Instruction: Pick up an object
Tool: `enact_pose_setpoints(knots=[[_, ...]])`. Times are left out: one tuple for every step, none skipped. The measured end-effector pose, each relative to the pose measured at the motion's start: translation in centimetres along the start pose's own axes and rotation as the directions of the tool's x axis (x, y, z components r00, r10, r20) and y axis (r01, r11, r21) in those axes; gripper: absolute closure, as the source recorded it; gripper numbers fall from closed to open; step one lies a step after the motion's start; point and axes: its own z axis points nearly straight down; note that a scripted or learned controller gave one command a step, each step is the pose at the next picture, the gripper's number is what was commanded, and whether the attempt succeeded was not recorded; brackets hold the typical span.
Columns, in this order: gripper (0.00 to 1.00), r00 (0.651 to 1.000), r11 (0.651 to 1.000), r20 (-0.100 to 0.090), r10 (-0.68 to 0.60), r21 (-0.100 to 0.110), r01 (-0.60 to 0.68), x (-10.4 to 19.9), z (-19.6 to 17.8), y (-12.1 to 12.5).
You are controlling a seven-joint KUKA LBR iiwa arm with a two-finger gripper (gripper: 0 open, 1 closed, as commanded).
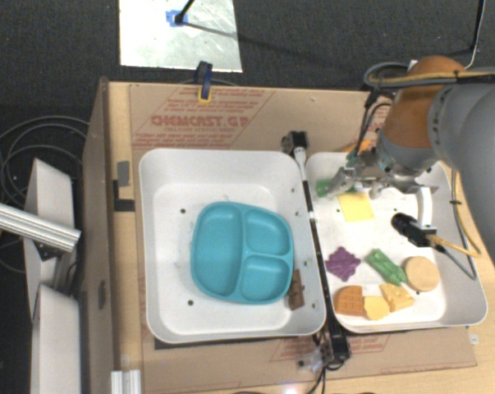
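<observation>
- Bright, even light from overhead; both shallow white plastic bins (161, 245) read almost washed out.
- Soft, faint shadow hugs the near edge of the turquoise three-compartment plate (241, 253) in the left bin.
- Glare on the crinkled silvery sheet (180, 23) at the far side.
- Dark carpet (42, 56) around the bench swallows detail.
- The grey arm with its orange band (452, 113) at right looks soft and slightly blurred.
- Overall grainy, low resolution; small items in the right bin lack crisp edges.

Divided plate (243, 253) sits mid left bin (165, 179). Right bin (465, 302): square block (356, 208) near far edge, brush (419, 232) toward right edge, toy food pieces (382, 290) clustered along near edge.
</observation>
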Motion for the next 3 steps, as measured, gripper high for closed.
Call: enact_pose_setpoints(knots=[[0.0,1.0,1.0,0.0,0.001,0.004,-0.001,-0.2,2.2,1.1],[1.0,1.0,1.0,-0.001,-0.001,0.002,0.001,-0.1,1.0,1.2],[0.0,1.0,1.0,-0.001,-0.001,0.002,0.001,-0.1,1.1,1.2]])
